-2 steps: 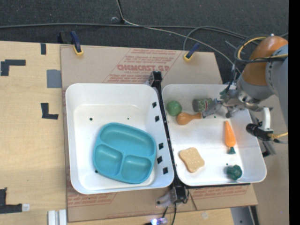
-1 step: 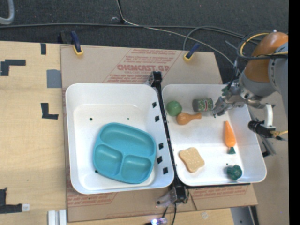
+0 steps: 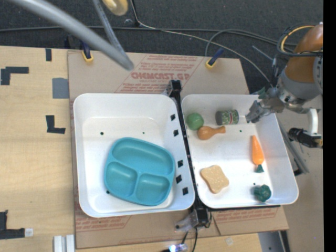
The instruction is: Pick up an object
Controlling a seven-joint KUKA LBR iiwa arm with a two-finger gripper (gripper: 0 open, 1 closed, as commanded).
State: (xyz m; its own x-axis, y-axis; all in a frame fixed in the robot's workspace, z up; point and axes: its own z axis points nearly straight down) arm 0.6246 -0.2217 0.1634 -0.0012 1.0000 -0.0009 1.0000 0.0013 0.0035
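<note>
The can (image 3: pixel 227 117) lies on its side near the far wall of the right bin (image 3: pixel 281 154), beside a green ball (image 3: pixel 195 121) and a drumstick toy (image 3: pixel 210 132). The gripper (image 3: pixel 255 111) hovers just right of it, at the rim. I cannot tell how its fingers stand. A carrot (image 3: pixel 256 151) lies nearer.

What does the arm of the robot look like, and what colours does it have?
The arm has rounded grey metal segments, with an orange band above the wrist. A yellowish cable loops beside the band. At its end sits a small dark grey gripper, angular in shape. No markings are legible on it.
</note>
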